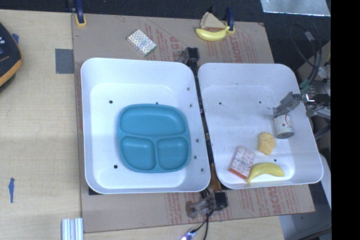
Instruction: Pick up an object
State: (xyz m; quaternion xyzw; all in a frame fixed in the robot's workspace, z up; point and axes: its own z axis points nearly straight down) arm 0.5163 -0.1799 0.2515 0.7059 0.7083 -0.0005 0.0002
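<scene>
The right bin (236, 87) holds several small objects. A grey and white can (283, 126) lies near its right wall. Just below and left of the can sits a yellow knobbly piece (266, 143). A pink and white packet (242, 161) and a yellow banana (265, 171) lie along the front wall. My gripper (288, 102) reaches in over the right wall and sits just above the can, close to it. Whether it touches the can is unclear.
A blue divided plate (152, 137) lies in the left bin (95, 81). Behind the bins on the cardboard lie a patterned packet (141, 41) and a yellow toy banana (212, 34). A yellow and black device (7, 58) sits at the left edge.
</scene>
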